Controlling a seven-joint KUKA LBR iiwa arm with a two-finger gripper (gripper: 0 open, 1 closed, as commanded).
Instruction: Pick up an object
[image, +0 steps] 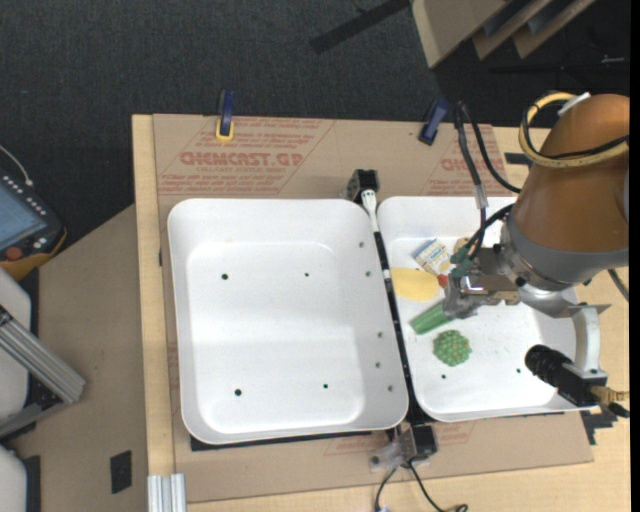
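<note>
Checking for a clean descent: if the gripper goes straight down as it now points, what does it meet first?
Probably the green stick lying just beneath the gripper in the right bin, though depth is unclear; the yellow piece lies close beside.

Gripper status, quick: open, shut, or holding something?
Gripper: low in the right bin, over the green stick by the yellow piece; finger state cannot be told.

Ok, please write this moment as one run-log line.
gripper: low in right bin | near: green block, yellow piece, green ball | grasp: unconfirmed
</note>
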